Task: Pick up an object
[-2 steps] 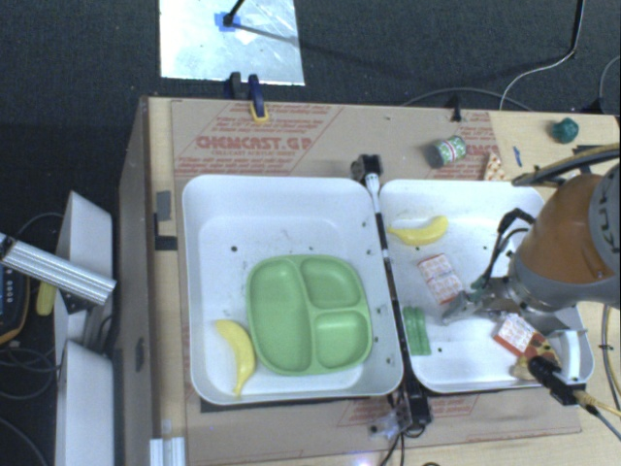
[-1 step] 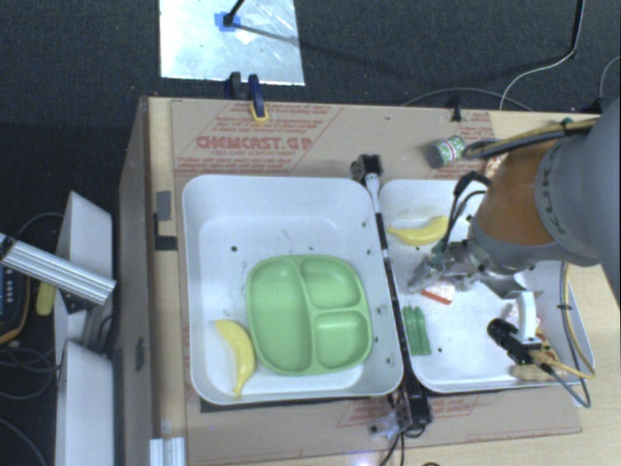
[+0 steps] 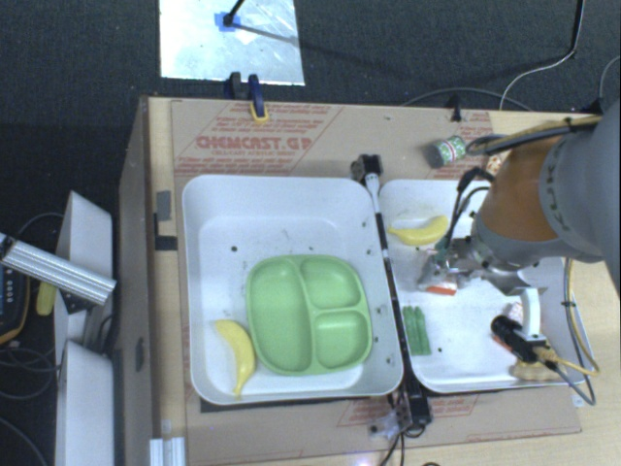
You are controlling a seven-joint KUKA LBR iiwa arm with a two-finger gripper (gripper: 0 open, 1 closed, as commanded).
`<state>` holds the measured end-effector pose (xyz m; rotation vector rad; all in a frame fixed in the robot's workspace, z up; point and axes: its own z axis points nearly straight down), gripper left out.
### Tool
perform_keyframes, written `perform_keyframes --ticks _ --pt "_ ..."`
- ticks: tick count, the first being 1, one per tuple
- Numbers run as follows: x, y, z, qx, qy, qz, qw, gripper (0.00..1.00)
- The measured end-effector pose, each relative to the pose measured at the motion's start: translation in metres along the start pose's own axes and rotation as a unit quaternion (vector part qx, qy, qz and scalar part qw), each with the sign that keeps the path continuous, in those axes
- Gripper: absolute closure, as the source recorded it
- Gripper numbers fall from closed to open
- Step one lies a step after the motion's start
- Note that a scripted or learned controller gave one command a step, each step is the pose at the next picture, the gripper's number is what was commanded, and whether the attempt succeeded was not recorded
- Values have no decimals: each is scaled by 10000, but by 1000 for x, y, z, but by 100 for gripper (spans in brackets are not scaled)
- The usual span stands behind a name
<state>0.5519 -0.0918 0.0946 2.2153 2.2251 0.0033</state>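
Reaching into the right bin

We are lowering our gripper (image 3: 441,272) by the orange stick (image 3: 440,289), which lies sideways just under it; we cannot tell its grip.

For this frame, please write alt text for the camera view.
The gripper is low in the right bin near a banana and a green piece. The left bin holds a green divided plate and another banana.
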Motion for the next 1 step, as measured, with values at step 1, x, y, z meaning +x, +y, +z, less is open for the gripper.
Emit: perform_keyframes --ticks 1 --pt "55 14 -101 -5 2 -1 10000 100"
